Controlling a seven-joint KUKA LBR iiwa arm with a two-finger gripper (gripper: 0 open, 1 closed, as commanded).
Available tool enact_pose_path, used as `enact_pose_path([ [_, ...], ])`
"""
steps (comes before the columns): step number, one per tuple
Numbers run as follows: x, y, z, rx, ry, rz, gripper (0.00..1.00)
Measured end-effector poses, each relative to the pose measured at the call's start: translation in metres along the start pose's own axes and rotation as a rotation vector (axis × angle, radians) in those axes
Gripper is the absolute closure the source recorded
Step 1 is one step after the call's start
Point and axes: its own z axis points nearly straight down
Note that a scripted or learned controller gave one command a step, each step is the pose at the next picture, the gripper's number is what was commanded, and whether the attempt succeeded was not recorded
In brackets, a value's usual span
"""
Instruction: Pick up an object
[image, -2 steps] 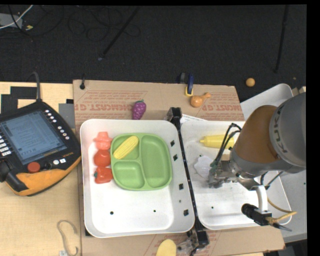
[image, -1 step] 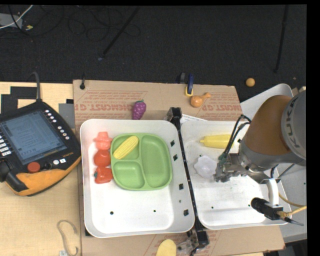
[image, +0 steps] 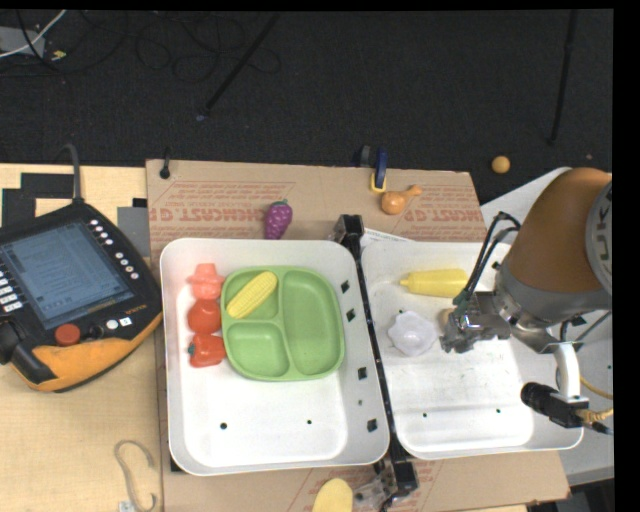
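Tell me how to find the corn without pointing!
Look in the left white bin, where a green divided plate sits. The corn lies tilted in the plate's top-left compartment. It is the one yellow thing on the plate; the toys beside the plate are red and pink.

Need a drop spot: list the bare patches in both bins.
Left bin: bare floor below the green plate; its upper half is crowded. Right bin: bare front strip below the clear object and gripper; crowded near the yellow object.
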Motion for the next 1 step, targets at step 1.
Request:
enact_pose_path([
  [1, -0.0011, 0.0008, -0.0440, -0.001, 0.000, -0.002, 1.00],
])
